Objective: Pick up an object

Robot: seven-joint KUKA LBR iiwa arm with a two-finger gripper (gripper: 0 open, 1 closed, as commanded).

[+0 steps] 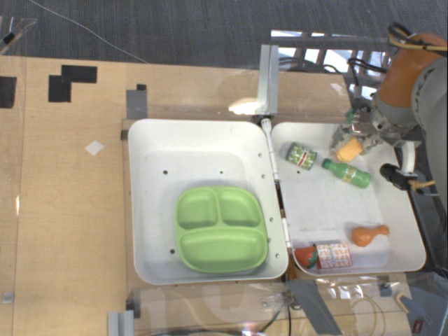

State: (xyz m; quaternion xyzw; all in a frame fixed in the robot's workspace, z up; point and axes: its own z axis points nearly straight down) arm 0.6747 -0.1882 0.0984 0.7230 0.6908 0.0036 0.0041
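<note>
**Tool over the right bin's far corner**

Sitting in the left bin [147,187] is a green divided plate [221,228]. Right of it lie a small can [300,155], a green bottle [346,173] and, above that bottle, a yellow object [349,150] clenched in the tool [355,136].

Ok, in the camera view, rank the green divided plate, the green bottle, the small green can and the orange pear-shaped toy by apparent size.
1. Green divided plate, by far the largest.
2. Green bottle.
3. Small green can and orange pear-shaped toy: these look about alike, so I will not rank them.
</note>
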